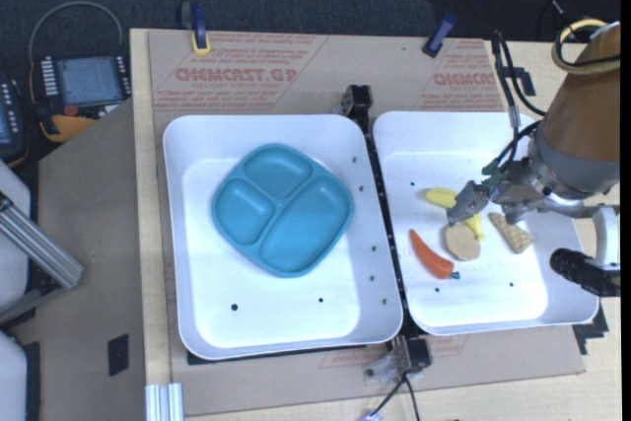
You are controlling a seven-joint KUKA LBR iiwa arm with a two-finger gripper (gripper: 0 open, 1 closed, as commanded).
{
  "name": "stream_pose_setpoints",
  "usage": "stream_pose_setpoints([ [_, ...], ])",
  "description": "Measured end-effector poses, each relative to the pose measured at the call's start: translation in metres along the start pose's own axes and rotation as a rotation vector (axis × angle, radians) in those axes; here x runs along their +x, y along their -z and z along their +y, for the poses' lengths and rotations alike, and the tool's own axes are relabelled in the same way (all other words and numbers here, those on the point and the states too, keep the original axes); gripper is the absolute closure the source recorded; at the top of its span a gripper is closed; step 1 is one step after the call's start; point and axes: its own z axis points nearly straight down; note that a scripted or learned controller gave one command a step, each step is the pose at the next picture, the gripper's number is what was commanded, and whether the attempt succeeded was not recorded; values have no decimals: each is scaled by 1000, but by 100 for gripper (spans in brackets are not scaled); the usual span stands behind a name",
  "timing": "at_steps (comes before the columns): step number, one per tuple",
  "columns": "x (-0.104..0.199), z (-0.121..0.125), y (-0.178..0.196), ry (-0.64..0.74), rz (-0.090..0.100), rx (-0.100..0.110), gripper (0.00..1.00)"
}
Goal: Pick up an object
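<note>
The hand (471, 202) hangs low in the right bin (523, 306) over the crowded banana (440, 198), tan round (461, 244), carrot (430, 254) and wedge (511, 234), its opening unreadable from here, so it may well nudge one aside and grab nothing.

The tabletop (296, 64) is a pale board with red printed letters. Directly on it lie two shallow white bins, touching side by side: the left bin (197, 311), and to its right the right bin (493, 311).
</note>
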Motion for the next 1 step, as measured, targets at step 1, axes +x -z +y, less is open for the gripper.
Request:
stream_pose_setpoints([
  [1,0,2,4,2,-1,-9,0],
])
